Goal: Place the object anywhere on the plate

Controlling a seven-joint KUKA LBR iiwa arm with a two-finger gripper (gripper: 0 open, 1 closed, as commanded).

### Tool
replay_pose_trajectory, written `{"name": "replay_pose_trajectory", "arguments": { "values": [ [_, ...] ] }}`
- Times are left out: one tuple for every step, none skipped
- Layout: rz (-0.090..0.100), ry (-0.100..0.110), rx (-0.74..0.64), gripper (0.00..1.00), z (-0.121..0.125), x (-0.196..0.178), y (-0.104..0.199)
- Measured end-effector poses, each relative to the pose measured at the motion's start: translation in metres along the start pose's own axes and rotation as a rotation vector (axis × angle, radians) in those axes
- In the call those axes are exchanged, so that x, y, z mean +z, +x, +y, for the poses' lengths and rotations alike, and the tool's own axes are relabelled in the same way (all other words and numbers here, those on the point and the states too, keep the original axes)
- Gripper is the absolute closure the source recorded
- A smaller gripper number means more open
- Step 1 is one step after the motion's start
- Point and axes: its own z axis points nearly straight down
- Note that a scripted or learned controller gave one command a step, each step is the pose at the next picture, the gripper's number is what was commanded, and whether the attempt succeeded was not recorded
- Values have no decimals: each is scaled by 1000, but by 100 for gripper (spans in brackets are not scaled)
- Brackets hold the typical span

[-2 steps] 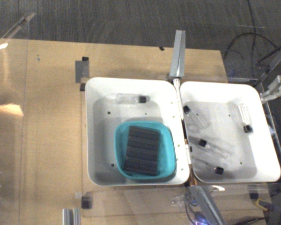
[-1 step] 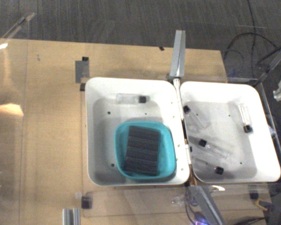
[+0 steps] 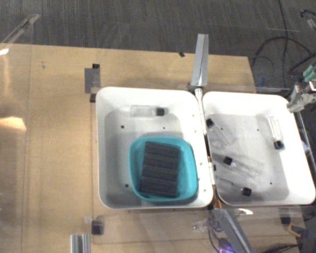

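Plate (image 3: pixel 189 157) sits in left bin (image 3: pixel 110 141), dark block (image 3: pixel 159 168) already on it. 1 vial (image 3: pixel 146 110) just behind plate; 4 vials (image 3: pixel 234 164) right of plate in right bin (image 3: pixel 300 157). End effector state: cannot tell. Judged: pick not begun; next needs vial grasp.

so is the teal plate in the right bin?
No, the teal plate sits in the left bin, with a dark ridged block on it.

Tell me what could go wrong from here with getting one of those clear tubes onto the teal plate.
1. The clear plastic tubes with black caps in the right white bin are see-through and lie close together, so a grab may miss or nudge several.
2. The teal square plate already bears a dark ribbed block, leaving little bare rim; a tube could roll off.
3. One tube lies against the left bin's far wall, awkward to reach.
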Motion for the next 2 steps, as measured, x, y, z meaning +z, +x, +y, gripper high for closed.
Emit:
{"name": "replay_pose_trajectory", "arguments": {
  "values": [
    [2, 3, -97, 100, -34, 201, 3],
    [2, -1, -151, 100, -31, 173, 59]
  ]
}}
